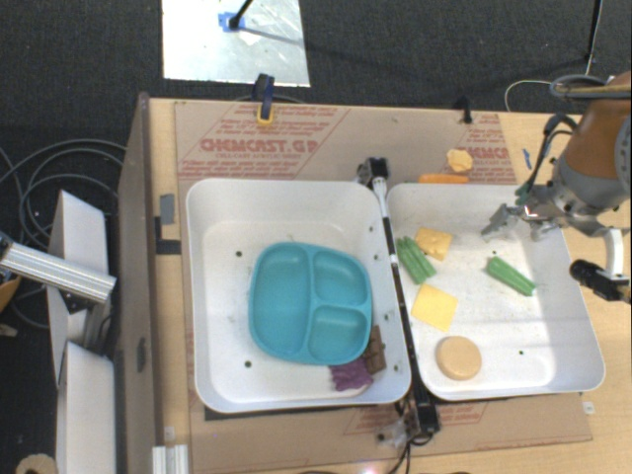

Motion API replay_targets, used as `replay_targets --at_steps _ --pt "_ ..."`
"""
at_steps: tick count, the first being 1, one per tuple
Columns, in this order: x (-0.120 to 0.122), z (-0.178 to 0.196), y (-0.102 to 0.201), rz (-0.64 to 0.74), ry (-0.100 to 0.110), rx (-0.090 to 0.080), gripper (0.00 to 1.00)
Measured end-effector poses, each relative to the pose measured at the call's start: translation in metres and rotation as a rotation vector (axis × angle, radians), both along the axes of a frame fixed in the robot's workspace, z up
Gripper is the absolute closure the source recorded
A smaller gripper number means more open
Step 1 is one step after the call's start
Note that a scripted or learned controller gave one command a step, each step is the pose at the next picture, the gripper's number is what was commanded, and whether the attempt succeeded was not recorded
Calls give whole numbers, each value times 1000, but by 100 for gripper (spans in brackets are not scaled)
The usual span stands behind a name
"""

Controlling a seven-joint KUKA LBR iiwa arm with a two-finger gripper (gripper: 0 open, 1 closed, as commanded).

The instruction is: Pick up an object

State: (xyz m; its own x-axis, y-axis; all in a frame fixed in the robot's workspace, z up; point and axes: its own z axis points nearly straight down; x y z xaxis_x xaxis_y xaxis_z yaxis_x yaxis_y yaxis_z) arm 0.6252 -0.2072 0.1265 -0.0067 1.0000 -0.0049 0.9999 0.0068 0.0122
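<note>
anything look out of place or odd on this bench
Yes. Two pieces lie outside the bins on the cardboard behind the right bin: a yellow chunk and an orange stick against its back rim. In the left bin, purple and brown bits sit wedged beside the teal plate.

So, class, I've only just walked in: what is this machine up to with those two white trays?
A grey and orange robot arm reaches in from the right, its tool hovering over the upper part of the right bin. Nothing shows between its fingers. That bin holds two green pieces, yellow blocks and a tan round disc, all lying loose. The left bin holds a blue divided plate.
</note>
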Motion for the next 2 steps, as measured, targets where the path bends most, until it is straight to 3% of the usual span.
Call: replay_targets --at_steps 1,2 --pt "-34 -33 1 -6 13 5 0" --pt "-31 -20 1 -1 7 3 100"
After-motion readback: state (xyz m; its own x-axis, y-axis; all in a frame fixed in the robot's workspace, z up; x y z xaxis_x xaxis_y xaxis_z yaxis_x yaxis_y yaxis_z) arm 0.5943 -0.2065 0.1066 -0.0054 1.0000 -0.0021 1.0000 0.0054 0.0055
